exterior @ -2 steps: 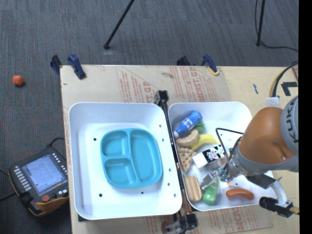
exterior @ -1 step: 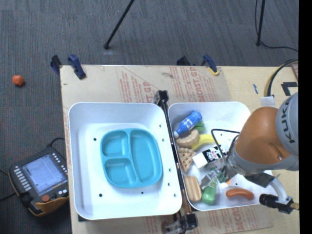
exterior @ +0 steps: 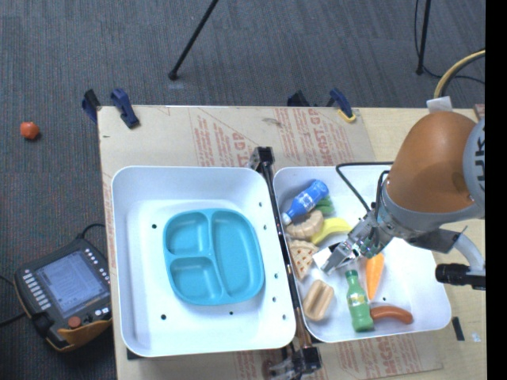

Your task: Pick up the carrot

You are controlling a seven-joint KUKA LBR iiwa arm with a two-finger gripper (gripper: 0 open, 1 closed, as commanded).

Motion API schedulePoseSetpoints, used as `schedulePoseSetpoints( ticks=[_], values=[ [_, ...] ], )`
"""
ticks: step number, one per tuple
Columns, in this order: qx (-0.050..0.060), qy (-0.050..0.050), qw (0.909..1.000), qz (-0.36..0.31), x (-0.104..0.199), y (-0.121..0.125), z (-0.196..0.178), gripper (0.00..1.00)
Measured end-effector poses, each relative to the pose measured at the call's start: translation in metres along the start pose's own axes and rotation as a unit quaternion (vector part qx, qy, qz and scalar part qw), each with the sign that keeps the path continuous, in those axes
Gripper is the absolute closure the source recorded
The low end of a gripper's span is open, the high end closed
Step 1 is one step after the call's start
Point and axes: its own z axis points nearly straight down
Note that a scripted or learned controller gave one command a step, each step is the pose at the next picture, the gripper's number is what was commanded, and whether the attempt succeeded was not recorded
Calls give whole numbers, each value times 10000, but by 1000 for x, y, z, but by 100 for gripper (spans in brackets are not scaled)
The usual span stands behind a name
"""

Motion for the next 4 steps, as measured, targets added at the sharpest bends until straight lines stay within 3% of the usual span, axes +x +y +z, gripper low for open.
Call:
schedulePoseSetpoints(
  ticks=[1,2,3,4],
  values=[
    [12,16,9943,-1064,1,-50,67,0],
    [7,15,9951,986,-34,-24,99,0],
    [-9,35,9950,1002,-34,-22,87,100],
    [-6,36,9949,1010,-34,-22,87,0]
  ],
)
